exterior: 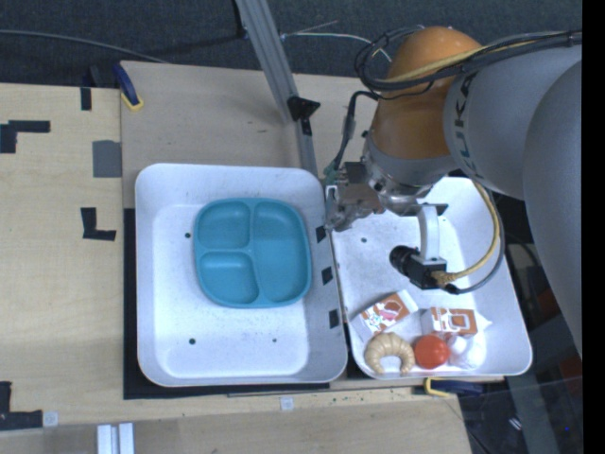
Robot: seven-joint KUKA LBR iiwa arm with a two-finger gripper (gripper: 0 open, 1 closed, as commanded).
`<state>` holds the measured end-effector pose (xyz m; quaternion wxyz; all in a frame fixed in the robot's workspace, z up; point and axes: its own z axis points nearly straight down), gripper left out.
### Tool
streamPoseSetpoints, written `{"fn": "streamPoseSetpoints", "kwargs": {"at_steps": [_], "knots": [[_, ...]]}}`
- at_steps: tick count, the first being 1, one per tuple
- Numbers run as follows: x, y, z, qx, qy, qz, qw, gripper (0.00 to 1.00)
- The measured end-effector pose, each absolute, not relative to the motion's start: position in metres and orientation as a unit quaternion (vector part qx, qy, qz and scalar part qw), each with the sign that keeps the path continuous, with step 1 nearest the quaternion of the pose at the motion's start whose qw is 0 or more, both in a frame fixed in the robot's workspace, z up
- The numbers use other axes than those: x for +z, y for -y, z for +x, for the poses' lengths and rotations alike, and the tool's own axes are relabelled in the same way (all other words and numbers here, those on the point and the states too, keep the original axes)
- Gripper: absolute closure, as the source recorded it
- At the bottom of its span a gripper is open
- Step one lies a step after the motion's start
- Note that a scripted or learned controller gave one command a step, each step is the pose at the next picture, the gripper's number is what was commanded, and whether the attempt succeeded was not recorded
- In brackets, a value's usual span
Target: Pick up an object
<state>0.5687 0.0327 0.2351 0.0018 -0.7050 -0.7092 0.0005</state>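
1. A tan toy croissant [390,353], a round red toy [431,351] and two small printed packets [385,314] [452,323] crowd the right white bin's [364,253] near edge.
2. My gripper [342,206] hangs at that bin's far left corner; its state I cannot tell.
3. A blue divided plastic plate [253,253] sits in the left white bin [165,282].
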Motion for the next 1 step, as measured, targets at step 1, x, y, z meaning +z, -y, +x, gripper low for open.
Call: {"fn": "streamPoseSetpoints", "kwargs": {"at_steps": [1], "knots": [[0.2298,-0.0803,0.5618,0.0007,0.709,-0.705,0.002,1.0]]}}
